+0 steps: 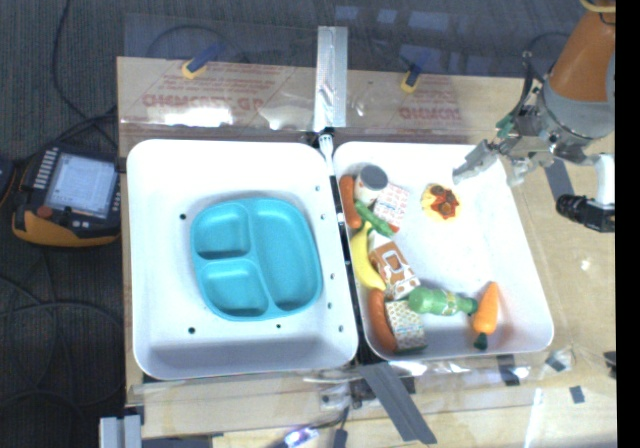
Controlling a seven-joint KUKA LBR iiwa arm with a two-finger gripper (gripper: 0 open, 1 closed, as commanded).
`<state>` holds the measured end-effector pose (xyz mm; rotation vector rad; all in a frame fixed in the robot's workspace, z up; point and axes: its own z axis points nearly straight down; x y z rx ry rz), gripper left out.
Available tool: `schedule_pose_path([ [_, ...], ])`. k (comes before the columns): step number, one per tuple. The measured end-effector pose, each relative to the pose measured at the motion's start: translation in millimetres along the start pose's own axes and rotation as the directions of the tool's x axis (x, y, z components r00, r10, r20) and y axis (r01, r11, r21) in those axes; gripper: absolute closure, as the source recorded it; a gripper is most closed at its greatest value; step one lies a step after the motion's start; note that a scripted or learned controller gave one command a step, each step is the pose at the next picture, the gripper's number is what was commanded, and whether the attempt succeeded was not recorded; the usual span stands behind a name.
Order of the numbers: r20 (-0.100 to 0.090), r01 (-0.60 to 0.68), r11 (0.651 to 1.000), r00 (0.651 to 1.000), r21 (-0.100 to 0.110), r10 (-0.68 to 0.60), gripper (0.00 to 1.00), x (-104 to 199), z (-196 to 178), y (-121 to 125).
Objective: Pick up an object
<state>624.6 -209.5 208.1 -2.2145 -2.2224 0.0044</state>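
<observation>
Beside the open, empty gripper (488, 162), a small yellow-red toy (441, 201) lies isolated: probably light, rigid, best pinched across its middle.

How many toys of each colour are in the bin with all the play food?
Going by each toy's main colour in the right bin; the pile by the divider overlaps, so this is approximate.
Orange: 1, the carrot
Green: 2, the bottle and a pepper
Yellow: 2, the banana and a small yellow-red toy
Red-brown: 2, sausages
Printed boxes: 3
Grey: 1, the can
Total: 11
</observation>
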Motion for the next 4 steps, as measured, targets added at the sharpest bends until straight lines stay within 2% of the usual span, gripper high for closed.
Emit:
schedule_pose_path([
  [1, -0.001, 0.028, 1.000, 1.000, -0.005, -0.028, 0.00, 1, 111, 30],
  [2, 0.008, 0.104, 0.994, 0.995, -0.015, -0.104, 0.00, 6, 119, 17],
  [3, 0.009, 0.106, 0.994, 0.994, -0.010, -0.106, 1.00, 6, 112, 17],
  [4, 0.001, 0.097, 0.995, 0.995, 0.000, -0.097, 1.00, 67, 42, 30],
])
